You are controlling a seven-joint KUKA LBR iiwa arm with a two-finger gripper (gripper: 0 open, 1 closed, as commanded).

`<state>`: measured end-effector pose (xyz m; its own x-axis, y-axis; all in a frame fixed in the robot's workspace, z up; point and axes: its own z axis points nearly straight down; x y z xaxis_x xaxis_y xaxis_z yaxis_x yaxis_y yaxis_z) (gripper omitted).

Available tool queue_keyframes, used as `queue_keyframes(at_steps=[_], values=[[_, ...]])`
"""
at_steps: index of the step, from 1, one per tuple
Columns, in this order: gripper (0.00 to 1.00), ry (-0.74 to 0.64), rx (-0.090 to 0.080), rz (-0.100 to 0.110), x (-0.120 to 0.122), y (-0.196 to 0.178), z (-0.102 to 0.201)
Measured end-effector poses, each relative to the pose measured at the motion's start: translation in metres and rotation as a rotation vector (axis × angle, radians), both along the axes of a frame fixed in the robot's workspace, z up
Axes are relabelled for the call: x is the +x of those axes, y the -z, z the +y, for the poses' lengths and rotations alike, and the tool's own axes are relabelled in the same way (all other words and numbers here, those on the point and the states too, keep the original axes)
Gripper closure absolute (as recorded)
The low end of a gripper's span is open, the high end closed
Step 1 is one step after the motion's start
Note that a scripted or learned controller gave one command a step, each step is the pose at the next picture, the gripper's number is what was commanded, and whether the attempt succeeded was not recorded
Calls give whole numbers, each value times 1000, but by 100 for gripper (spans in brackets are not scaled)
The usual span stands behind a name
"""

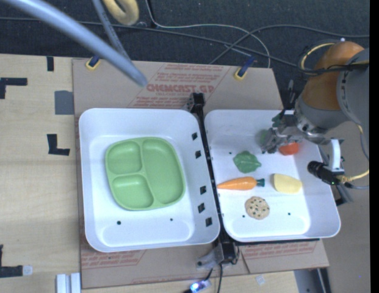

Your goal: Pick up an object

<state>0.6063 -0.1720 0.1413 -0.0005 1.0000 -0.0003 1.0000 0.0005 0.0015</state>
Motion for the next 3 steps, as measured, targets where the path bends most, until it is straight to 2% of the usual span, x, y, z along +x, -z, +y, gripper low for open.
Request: queue_keyframes(at_steps=[2,3], values=[[100,-1,-1,-3,0,-94,-9],[100,-5,1,3,4,-81,47]])
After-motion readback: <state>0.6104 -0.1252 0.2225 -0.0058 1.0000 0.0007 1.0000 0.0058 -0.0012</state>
